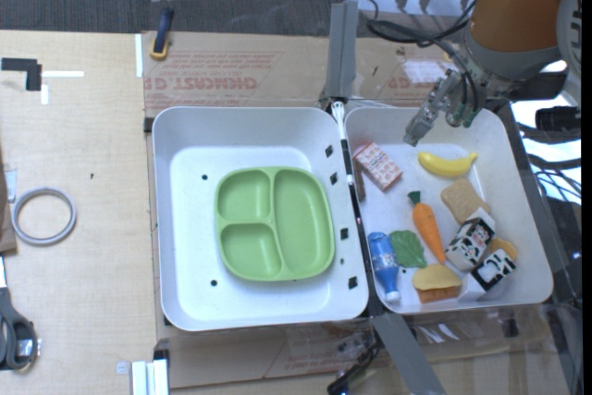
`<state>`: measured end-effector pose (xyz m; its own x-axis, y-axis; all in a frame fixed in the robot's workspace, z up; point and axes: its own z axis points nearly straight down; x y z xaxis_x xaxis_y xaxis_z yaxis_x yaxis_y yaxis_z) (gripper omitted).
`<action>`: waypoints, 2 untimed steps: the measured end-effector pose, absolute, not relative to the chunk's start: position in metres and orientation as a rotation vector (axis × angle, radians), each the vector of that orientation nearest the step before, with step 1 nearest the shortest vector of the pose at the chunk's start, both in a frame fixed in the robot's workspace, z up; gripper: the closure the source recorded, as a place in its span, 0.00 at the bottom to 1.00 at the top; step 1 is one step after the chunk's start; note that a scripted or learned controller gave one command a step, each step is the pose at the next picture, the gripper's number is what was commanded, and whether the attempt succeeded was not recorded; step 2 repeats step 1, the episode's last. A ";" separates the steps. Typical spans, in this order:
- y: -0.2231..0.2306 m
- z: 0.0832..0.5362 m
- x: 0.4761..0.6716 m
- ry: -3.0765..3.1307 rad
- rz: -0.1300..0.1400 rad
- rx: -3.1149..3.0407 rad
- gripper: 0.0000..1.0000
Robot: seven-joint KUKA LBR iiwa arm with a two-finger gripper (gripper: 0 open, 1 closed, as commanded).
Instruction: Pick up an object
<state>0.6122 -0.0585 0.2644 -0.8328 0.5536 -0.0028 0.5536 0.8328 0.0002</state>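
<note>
— What do we see of the gripper [433, 117]?

— We see it in the upper right of the frame, hanging over the far end of the right bin [525, 199]. Its two fingers [418, 130] slant down to the left, and whether they are spread or closed we cannot tell from this angle. We see nothing between them, and they touch none of the things in the bin.

— And what could be picked up?

— Nearest, below and right of the fingertips, lies the yellow banana [448, 164], curved, on the bin floor. Left of it, by the bin's left wall, we see a small pink-and-white box [377, 166]. Lower down, the orange carrot [425, 229] with its green top lies at a slant, beside a tan slice of bread [462, 199]. Toward the lower right sit two black-and-white cartons [479, 253], a blue bottle [383, 265], a green leaf [407, 248] and a sandwich-like piece [437, 282].

— The other bin?

— The left bin [176, 227] holds a green divided plate [275, 223], near its middle.
</note>
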 end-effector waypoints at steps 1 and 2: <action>-0.059 0.274 0.613 3.002 -0.003 0.902 1.00; -0.059 0.274 0.613 3.002 -0.003 0.902 1.00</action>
